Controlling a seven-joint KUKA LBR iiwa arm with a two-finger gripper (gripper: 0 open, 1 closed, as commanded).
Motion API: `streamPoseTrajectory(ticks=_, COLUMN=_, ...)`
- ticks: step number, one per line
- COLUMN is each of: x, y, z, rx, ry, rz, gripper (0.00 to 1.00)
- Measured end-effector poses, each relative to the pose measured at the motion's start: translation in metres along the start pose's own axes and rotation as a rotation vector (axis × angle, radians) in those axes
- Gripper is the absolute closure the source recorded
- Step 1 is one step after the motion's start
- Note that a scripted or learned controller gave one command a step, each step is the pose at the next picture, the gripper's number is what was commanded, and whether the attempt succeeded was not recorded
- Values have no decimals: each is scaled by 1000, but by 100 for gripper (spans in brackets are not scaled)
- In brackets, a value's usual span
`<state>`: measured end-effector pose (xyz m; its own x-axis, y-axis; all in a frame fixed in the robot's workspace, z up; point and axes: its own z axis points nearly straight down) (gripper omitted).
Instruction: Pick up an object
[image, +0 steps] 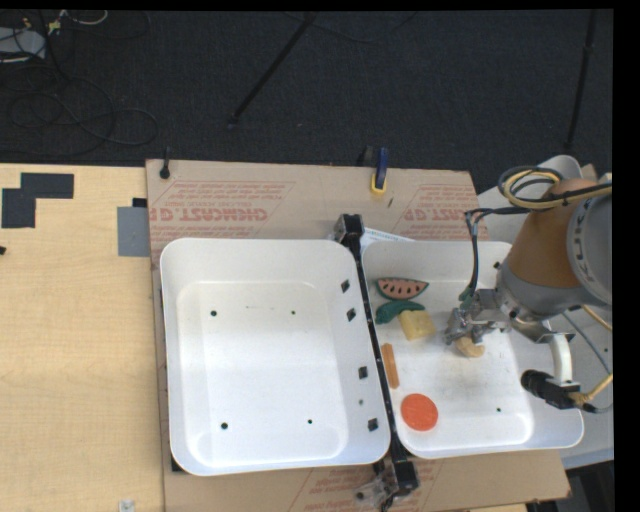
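Camera view, bench: two shallow white bins side by side on cardboard sheets; the left bin (200, 300) takes up the middle of the picture; the right bin (500, 425) sits against it, joined along a black strip with clips
Camera view, arm: a grey arm with an orange band (545, 245) reaches in from the right, over the right bin; cables loop above its wrist
Camera view, gripper: the gripper (466, 335) is low over the right bin's floor, near the bin's middle; whether its fingers are apart or together I cannot tell
Camera view, pale lump: a small tan piece (470, 347) lies right at the gripper's tip; whether it is gripped is unclear
Camera view, toy food: a watermelon slice (402, 288) lies near the bin's upper left; just below it a dark green piece (388, 312) touches a pale yellow block (417, 325); both lie left of the gripper
Camera view, other pieces: a thin orange stick (390, 365) lies along the bin's left wall; an orange disc (419, 412) lies near the lower left corner, well apart from the gripper
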<state>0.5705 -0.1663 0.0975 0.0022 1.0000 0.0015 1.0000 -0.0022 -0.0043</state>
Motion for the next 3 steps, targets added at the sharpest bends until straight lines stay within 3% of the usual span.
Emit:
streamPoseTrajectory(ticks=1, x=87, y=-1, z=-29, rx=-2, ry=3, rz=-10, gripper=100)
streamPoseTrajectory(ticks=2, x=85, y=-23, z=-50, rx=0, ry=0, rz=1, gripper=100)
streamPoseTrajectory(ticks=3, x=140, y=-18, z=-92, rx=-5, ry=1, rz=-8, gripper=100)
